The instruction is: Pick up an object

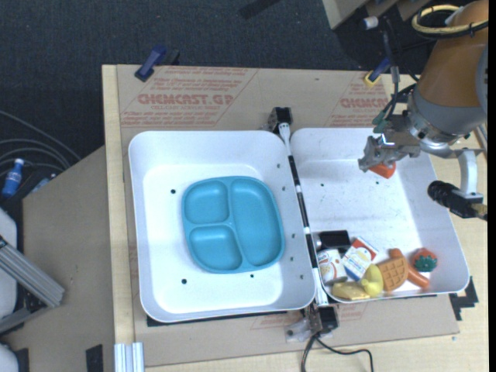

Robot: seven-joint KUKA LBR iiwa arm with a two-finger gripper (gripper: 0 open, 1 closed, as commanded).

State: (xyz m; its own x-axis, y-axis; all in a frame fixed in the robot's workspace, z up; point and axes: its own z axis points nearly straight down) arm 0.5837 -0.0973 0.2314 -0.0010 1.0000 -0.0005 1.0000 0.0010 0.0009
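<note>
Here the end effector [379,159] grips an orange object [384,169] above the right bin [434,231].

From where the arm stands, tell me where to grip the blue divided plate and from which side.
Grip the blue divided plate by its raised outer rim, probably the right edge nearest the arm, coming down from above. It lies flat in the left bin, so only the rim offers the fingers something to pinch.

A dark blue-black carpeted floor [116,22] is seen around a pale wooden bench [77,239]. Brown board [201,95] printed with red lettering is laid on the benchtop. Black cables [31,142] are trailed across the floor at left. Lighting is even
</note>
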